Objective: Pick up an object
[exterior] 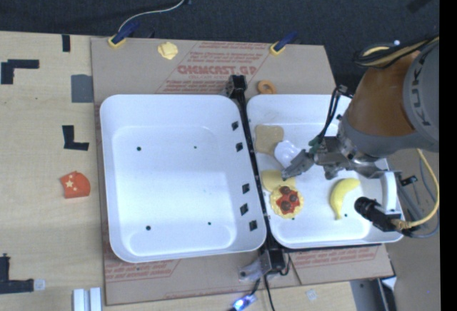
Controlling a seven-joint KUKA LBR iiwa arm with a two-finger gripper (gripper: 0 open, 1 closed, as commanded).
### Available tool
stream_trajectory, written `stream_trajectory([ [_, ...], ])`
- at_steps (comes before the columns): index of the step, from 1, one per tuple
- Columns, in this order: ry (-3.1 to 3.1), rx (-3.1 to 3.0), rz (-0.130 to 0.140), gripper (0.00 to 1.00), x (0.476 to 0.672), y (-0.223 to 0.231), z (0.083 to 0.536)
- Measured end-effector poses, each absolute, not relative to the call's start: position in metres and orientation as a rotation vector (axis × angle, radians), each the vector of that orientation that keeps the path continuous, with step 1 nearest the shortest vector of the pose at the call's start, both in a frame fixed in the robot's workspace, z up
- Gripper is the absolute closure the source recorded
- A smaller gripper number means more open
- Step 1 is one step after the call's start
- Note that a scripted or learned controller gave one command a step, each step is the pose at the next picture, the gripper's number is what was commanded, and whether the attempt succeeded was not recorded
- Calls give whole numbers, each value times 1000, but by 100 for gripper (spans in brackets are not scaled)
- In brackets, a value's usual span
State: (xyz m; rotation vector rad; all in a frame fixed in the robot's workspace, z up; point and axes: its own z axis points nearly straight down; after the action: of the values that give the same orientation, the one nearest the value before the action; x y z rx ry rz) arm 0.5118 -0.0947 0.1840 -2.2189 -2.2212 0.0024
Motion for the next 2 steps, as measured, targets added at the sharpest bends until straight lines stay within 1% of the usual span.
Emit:
stream_trajectory([
  [1, -2217, -2219, 7, 0, 481, -104, 79],
  [2, -2219, -2219, 4, 100, 483, -103, 94],
])
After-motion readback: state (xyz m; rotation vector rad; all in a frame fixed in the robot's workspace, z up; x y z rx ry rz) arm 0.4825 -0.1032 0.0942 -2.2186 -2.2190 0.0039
